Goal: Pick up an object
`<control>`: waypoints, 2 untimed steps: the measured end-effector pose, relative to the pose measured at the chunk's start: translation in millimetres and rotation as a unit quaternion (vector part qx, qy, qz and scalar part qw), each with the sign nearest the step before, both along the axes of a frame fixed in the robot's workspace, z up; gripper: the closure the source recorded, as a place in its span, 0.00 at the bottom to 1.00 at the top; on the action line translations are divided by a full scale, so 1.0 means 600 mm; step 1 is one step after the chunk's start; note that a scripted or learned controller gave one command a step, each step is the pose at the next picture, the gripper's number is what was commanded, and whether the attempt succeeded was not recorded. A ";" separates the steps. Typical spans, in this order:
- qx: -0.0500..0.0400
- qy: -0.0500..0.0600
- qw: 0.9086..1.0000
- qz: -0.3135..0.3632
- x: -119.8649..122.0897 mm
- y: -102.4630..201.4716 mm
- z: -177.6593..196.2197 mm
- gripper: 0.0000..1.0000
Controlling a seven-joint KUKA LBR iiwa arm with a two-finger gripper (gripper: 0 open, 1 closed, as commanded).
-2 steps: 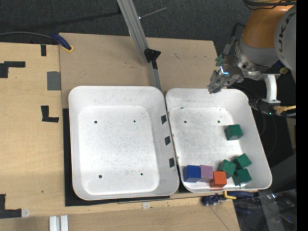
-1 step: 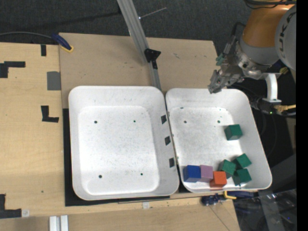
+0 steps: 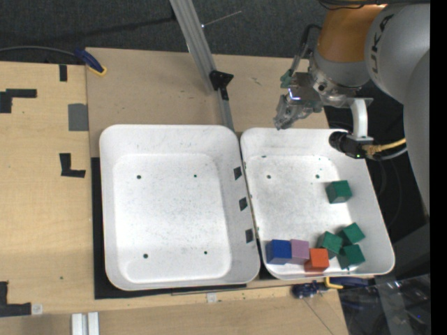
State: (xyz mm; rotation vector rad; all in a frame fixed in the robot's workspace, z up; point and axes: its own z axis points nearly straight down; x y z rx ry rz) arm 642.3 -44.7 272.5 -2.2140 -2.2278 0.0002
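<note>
Seven small coloured blocks crowd the right white bin's near edge; our gripper hovers far-side, grip state unclear.

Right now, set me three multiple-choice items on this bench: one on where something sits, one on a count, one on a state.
1. Where does the lone green block sit in the right bin?
A. Near its right wall, apart from the cluster
B. Against the blue block
C. In its far left corner

2. How many green blocks lie in the right bin?
A. Two
B. Four
C. Six

3. Where is the gripper?
A. Down among the blocks
B. Over the far rim of the right bin
C. Over the left bin's middle

Answers: 1 A, it lies by itself, up from the near cluster. 2 B, one alone plus three in the near right corner beside the orange block. 3 B, it hangs at the bin's far edge, away from every block.
</note>
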 end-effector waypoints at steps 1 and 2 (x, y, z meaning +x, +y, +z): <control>0.000 0.001 1.000 0.000 -0.003 0.086 -0.031 1.00; 0.000 0.000 1.000 0.000 0.013 0.176 -0.027 1.00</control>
